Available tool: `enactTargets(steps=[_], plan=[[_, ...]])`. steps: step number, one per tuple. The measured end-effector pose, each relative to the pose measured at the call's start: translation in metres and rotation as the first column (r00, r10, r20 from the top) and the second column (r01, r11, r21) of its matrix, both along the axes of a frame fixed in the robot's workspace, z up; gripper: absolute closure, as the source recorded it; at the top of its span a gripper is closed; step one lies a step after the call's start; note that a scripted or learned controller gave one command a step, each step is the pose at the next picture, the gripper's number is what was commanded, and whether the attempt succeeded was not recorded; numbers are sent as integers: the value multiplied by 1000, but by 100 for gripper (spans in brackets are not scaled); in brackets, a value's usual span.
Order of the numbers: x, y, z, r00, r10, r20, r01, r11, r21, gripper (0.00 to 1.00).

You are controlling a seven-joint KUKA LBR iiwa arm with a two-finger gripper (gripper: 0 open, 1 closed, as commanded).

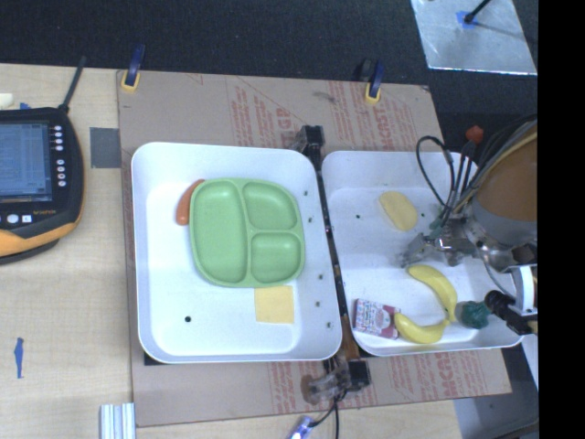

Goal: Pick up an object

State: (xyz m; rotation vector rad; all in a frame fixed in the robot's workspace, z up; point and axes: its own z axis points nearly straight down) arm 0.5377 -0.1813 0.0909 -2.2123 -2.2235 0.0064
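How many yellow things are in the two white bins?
3. A square cheese slice lies in the left bin below the green plate. In the right bin are a pale yellow piece and a banana. More may hide under the arm.

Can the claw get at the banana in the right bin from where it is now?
Probably yes. The claw hangs just above the banana's upper end in the right bin, and nothing lies over the fruit. The small pink packet and the teal piece sit close by its lower end, though.

The gripper hangs low in the right bin (just above the banana).
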Motion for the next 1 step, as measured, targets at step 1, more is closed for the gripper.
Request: enactTargets(steps=[1], plan=[[-27, 27, 0, 1000, -1, 1, 1, 1000, 0, 0]])
